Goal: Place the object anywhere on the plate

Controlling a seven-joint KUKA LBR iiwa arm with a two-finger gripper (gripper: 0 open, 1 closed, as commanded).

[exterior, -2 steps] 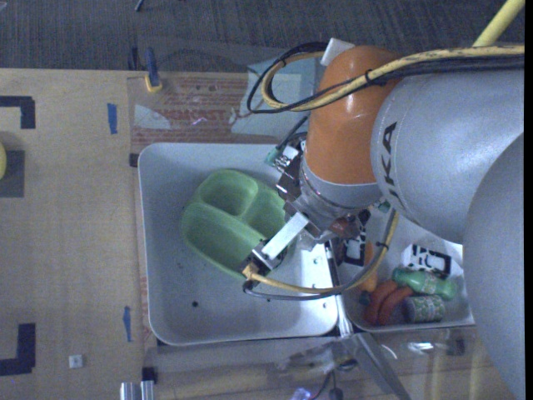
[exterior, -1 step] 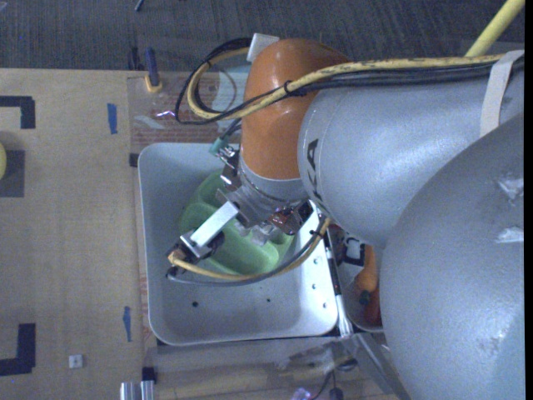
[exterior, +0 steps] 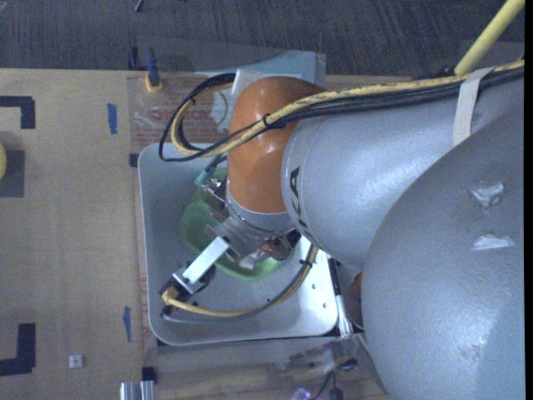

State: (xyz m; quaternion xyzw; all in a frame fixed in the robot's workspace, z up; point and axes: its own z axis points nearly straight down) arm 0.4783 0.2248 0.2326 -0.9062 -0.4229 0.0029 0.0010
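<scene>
At the left of the frame the wooden bench (exterior: 67, 223) is seen, marked with bits of dark and blue tape. Next to the right comes the left wall of a white bin (exterior: 148, 248), rounded at its lower-left corner.

Inside the bin a green plate (exterior: 191, 222) lies on the floor. Its left rim is set apart from that wall, and its right part is covered by the wrist. The gripper (exterior: 252, 252) is judged to hang directly over the plate, below the orange band (exterior: 258, 148). Whether it is spread or pressed together cannot be told, since it is hidden from above. The object itself cannot be made out. It may be carried under the wrist or already resting on the plate, and neither can be confirmed.

The step in hand is judged to be the setting-down. It is best done low over the plate's flat middle, well inside the raised rim, so that nothing tips or rolls off. Withdrawal is best made straight upward.

Open floor is left along the bin's left strip and lower edge. The right of the frame is crowded by the grey arm (exterior: 400, 223).
</scene>
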